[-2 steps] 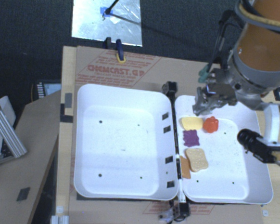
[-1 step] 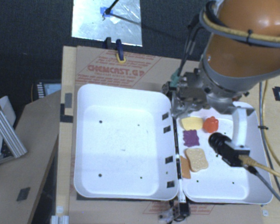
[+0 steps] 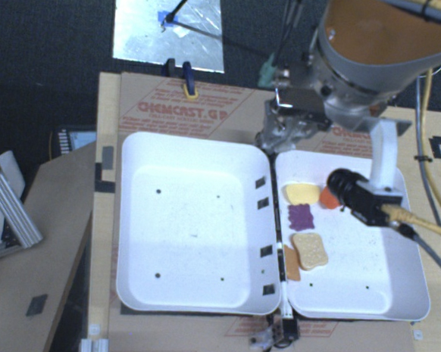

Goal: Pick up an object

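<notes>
Objects, among them a yellow piece [image 3: 302, 193] and a tan slice [image 3: 310, 251], lay in the right bin [image 3: 394, 288] on the cardboard-topped bench [image 3: 180, 109]; whether the gripper [image 3: 278, 140] was clenched, I could not tell.

Red print "CHEMCAST GP" on brown board [image 3: 182, 109] under the bins, left of gripper [image 3: 278, 140]. More red print on board [image 3: 358, 134] right of gripper, mostly hidden, unreadable. Print along board's near edge too blurred.

One fixed camera hangs above my bench [image 3: 210, 110], looking down at a slant on both white bins [image 3: 133, 225] (side by side); my arm [image 3: 383, 40] enters from the right.
</notes>
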Robot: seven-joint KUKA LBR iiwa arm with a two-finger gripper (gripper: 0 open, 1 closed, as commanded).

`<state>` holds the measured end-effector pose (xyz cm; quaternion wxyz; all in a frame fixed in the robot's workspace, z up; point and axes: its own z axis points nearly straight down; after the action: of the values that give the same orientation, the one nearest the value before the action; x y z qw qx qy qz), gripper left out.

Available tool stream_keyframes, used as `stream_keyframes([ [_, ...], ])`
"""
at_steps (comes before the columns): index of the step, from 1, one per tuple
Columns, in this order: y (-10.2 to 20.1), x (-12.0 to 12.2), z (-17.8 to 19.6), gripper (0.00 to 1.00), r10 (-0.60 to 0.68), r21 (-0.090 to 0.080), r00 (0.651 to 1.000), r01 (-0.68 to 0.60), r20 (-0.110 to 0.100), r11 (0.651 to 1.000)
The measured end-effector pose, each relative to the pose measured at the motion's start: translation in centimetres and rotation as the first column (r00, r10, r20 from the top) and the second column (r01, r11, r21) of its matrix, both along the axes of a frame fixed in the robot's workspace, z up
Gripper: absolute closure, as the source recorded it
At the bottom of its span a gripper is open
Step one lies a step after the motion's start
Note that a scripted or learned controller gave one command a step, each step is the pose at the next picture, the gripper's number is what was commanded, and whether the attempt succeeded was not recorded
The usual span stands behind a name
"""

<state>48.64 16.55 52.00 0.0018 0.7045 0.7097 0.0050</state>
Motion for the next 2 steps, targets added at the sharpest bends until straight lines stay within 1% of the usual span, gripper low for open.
stream_keyframes([
  [1,4.8,1.3,1.6,1.00,0.001,-0.002,1.000,-0.001,-0.007,1.000],
  [2,7.0,-0.1,1.0,1.00,0.000,-0.003,1.000,0.000,-0.009,1.000],
])
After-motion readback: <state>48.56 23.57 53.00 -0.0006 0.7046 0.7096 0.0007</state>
